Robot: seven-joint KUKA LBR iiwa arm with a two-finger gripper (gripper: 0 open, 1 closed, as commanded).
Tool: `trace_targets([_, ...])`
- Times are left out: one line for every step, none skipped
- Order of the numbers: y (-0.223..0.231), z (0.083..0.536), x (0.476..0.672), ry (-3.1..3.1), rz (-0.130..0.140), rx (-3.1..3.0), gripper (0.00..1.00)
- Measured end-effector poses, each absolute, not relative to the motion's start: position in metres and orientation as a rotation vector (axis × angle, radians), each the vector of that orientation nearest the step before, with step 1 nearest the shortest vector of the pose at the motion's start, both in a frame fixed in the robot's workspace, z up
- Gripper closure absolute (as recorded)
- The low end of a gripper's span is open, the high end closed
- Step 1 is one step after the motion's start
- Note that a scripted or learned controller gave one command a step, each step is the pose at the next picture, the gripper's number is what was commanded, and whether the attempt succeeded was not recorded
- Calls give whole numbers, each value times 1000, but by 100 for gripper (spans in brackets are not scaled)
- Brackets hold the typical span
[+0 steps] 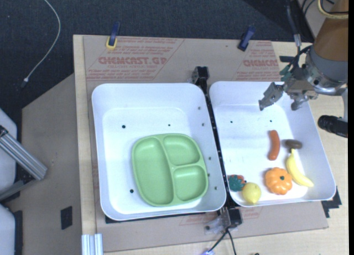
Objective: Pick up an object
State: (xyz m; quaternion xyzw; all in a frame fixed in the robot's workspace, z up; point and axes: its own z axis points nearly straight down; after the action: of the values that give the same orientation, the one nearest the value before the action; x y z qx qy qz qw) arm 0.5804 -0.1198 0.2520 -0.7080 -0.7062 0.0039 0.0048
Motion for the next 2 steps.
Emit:
trace_targets([-120,259,583,-2222,0,-2222,0])
trace_targets([-125,212,588,-2217,6,-2219,0])
